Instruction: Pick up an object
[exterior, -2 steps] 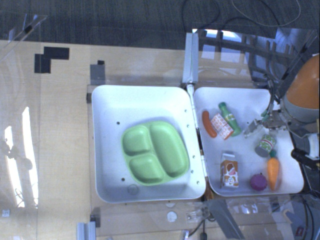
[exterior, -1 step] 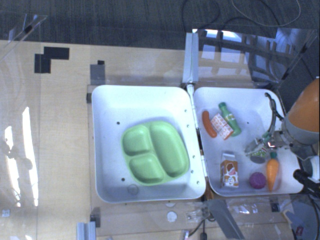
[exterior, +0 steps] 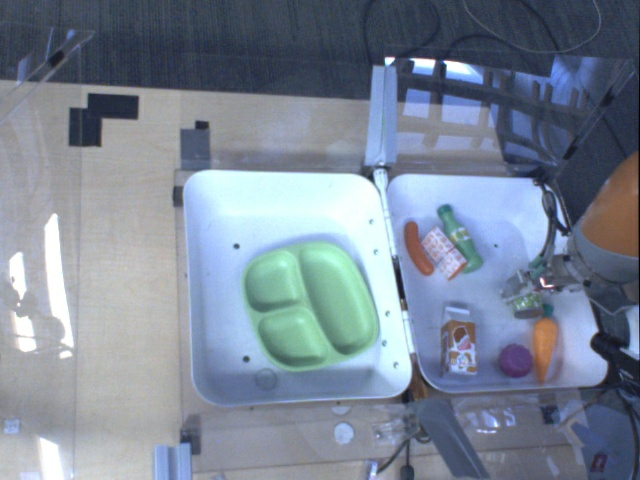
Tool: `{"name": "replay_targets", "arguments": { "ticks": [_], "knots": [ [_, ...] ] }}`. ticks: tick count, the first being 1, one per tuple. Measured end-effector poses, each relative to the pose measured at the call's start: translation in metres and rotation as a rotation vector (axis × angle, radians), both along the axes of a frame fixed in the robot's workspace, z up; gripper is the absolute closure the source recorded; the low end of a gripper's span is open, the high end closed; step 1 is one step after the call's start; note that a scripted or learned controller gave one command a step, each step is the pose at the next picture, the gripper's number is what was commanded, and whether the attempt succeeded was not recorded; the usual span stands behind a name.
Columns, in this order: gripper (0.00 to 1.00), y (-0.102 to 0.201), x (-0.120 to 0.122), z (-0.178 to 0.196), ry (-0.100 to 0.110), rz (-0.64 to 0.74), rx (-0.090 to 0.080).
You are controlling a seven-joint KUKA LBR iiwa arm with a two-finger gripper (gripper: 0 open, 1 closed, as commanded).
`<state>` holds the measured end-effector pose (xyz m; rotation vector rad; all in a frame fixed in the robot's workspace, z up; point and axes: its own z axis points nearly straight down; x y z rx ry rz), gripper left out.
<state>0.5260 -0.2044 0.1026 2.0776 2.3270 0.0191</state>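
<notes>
While the grey arm (exterior: 612,230) with its orange band reached in over the right edge of the tabletop (exterior: 120,298), its gripper (exterior: 529,293) hung low inside the right bin (exterior: 500,193), near that bin's right wall and just above the carrot (exterior: 544,346); whether the gripper was clenched or released could not be told, since the metal parts there blurred together, and nothing could be seen caught in it. The carrot lay upright along the bin's right side toward the near right corner, with a small purple round object (exterior: 516,360) just beside it on its left. A little carton (exterior: 459,341) with a brown and white label lay near the bin's front wall, left of the purple object. Toward the bin's far left corner lay a red sausage-shaped object (exterior: 417,247) close to the left wall, a pink and white checked packet (exterior: 444,252) just beside it, and a green bottle (exterior: 459,236) slanting against the packet's far side. The left bin (exterior: 215,368) held a green divided plate (exterior: 311,303) with three compartments, lying slightly turned near the bin's middle and front right. Black cables (exterior: 500,18) curled on the dark floor beyond the far edge of the tabletop, and black tape marks (exterior: 100,116) sat near its far left corner.
</notes>
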Motion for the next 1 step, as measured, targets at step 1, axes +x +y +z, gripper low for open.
{"name": "replay_targets", "arguments": {
  "ticks": [1],
  "knots": [
    [1.0, 0.1081, 0.0088, 0.0775, 0.015, 0.21, 0.001]
  ]
}}
